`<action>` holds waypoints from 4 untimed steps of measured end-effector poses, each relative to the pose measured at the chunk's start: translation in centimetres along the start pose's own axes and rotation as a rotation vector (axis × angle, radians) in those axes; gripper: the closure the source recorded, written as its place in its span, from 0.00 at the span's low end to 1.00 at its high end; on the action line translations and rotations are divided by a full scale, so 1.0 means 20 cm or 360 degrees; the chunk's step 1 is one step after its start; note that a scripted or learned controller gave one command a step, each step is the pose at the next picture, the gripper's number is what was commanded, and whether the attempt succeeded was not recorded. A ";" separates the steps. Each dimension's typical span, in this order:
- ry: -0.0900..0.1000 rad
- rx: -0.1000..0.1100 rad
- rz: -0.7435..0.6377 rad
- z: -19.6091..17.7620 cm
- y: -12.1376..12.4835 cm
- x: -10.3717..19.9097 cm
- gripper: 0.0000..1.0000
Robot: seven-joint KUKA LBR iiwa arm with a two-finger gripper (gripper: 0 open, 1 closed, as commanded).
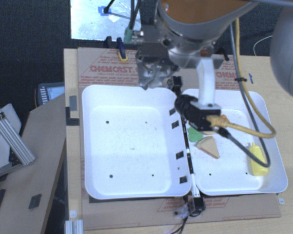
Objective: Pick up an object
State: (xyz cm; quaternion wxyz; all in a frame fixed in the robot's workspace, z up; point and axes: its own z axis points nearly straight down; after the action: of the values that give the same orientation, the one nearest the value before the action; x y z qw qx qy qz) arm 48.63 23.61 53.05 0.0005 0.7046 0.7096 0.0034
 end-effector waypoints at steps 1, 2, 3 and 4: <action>-0.0004 0.0006 0.0005 0.01 0.00 -0.01 0.00; -0.0001 0.0002 0.0001 -0.05 0.00 -0.01 1.00; -0.0002 0.0003 -0.0001 -0.04 0.00 -0.01 0.00; 0.0001 0.0000 -0.0005 -0.10 0.00 -0.01 1.00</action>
State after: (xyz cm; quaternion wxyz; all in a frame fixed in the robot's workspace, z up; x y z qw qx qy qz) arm 48.68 23.47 55.07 0.0003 0.7035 0.7106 0.0036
